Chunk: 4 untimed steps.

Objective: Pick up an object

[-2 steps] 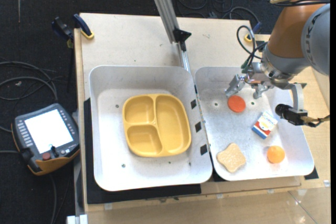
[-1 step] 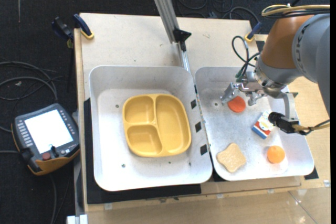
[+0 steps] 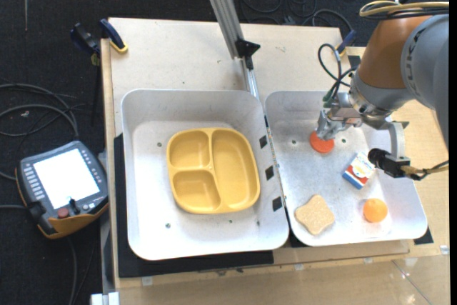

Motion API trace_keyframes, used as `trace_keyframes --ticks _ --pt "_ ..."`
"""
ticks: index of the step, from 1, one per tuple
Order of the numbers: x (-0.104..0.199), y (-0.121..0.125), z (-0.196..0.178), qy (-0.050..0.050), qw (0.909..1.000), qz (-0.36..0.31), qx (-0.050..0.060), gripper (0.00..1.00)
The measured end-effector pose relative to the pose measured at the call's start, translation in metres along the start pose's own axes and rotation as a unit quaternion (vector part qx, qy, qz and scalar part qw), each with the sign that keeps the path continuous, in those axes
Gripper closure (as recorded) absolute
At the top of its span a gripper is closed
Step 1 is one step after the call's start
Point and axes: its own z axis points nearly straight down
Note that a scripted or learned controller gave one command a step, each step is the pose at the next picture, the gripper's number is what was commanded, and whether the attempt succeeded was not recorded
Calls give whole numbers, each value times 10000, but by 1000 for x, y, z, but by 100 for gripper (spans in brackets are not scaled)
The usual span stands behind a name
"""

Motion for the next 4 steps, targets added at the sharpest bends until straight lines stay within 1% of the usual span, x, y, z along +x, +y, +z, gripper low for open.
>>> trace_keyframes --ticks 1,2,3,4 --pt "5 -7 -57 0 10000 -13 -20 100" --pt "5 -6 -60 4 10000 -11 -1 100" --pt "51 -18 -56 13 10000 -37 21 100" --pt "104 -36 -53 16 10000 -40 21 100"
